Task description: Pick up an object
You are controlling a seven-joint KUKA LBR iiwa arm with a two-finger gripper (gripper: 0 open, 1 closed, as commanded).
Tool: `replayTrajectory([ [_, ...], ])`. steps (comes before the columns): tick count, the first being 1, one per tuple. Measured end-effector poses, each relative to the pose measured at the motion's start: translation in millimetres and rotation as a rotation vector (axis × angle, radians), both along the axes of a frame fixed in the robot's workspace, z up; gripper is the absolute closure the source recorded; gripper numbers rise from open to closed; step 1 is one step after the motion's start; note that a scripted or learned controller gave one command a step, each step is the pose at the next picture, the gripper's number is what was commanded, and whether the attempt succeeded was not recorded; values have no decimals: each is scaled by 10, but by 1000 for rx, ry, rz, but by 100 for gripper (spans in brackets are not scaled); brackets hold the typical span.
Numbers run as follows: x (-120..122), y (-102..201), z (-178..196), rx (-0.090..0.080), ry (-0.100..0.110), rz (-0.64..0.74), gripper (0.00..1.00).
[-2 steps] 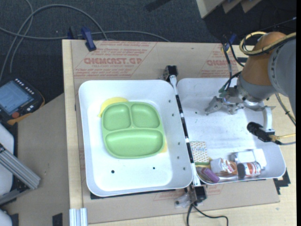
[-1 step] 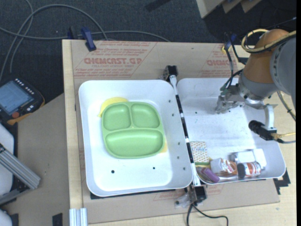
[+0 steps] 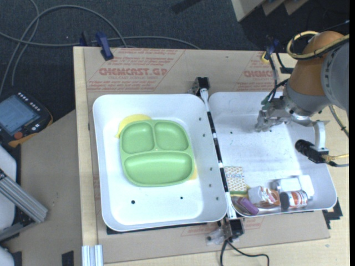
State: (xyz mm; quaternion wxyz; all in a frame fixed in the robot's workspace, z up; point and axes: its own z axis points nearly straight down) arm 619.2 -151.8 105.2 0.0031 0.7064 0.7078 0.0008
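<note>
My gripper [image 3: 267,119] hangs over the upper part of the right bin [image 3: 249,148], above bare white floor. The loose objects lie well below it in the view, along that bin's near edge: a small bottle with a white cap and a red-brown label [image 3: 280,195], a purple piece [image 3: 247,205] and a patterned square packet [image 3: 234,177]. Nothing shows at the gripper's tip. In the left bin [image 3: 105,148] a green divided plate [image 3: 156,153] lies flat, with a yellow item [image 3: 129,121] poking out from under its upper left corner.
The two bins meet at a black-clipped ridge [image 3: 213,143] down the middle. A handheld controller [image 3: 19,118] sits off the bench at the left. Cables run across the dark floor behind the bench.
</note>
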Motion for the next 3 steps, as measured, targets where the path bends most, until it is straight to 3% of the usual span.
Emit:
replayTrajectory([
  [1, -122, 463, -210, 5, 8, -1, 100],
  [2, 476, 537, -201, 3, 4, -1, 100],
  [3, -74, 439, 82, 3, 7, -2, 100],
])
